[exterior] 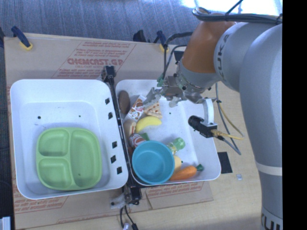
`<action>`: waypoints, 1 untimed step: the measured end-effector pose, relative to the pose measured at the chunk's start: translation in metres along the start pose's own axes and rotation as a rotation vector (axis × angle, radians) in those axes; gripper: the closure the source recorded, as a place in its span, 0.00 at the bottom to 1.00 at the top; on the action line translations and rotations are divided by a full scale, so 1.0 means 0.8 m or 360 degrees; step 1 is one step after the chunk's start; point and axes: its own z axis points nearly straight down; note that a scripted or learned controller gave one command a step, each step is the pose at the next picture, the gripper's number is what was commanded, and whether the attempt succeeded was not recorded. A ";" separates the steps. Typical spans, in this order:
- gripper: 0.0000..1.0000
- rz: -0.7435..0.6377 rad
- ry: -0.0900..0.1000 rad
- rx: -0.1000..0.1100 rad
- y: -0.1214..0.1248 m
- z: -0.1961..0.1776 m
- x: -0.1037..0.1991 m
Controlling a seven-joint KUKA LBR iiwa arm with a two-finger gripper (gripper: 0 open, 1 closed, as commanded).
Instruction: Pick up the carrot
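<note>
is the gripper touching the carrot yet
Apart. The camera view shows the gripper near the right bin's far end, while the carrot lies at the near edge beside the blue bowl, with bare bin floor between.

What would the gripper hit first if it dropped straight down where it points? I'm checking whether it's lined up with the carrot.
Probably the pizza slice, not the carrot; the gripper hangs over the right bin's far end, depth unclear.

Bright daylight glare at top — frame slightly soft.
</note>
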 end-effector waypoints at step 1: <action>0.00 0.0019 -0.0008 -0.0020 0.004 -0.133 -0.042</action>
